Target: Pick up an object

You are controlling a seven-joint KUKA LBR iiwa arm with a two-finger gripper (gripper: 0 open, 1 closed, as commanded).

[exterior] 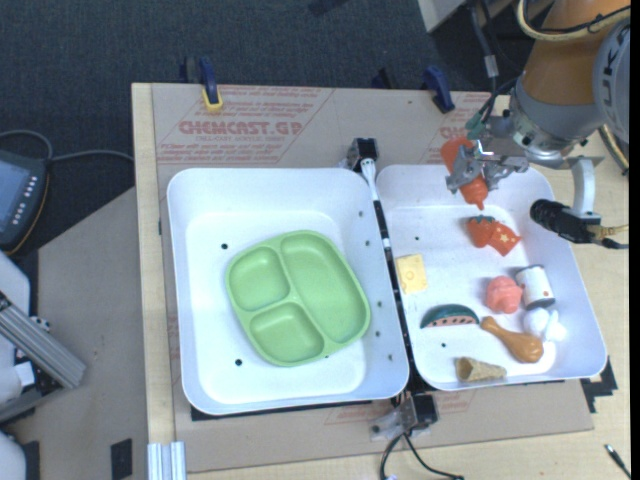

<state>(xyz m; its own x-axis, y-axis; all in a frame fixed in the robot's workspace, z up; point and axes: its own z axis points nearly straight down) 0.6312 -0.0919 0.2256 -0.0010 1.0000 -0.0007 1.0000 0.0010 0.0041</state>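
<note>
Camera view, from above at a slant: the grey arm with its orange band reaches in from the upper right of the frame, its gripper poised over the upper part of the right bin. An orange-red object sits right at the jaws, overlapping the metal of the wrist; whether it is truly pinched between them or merely lies behind them cannot be told from this angle, and the state of the jaws is likewise not readable.

Just below the jaws in the frame, a red strawberry-like toy lies on the bin floor, its long axis running roughly left to right. It looks the nearest loose candidate for a pick, and a short drop toward the lower right would probably bring the jaws over it.

Farther down the same bin lie a yellow square piece, a pink ball, a watermelon slice, a drumstick and a wedge-shaped piece. The left bin holds a green divided plate, well apart from the arm. Both bins rest on the tabletop.
</note>
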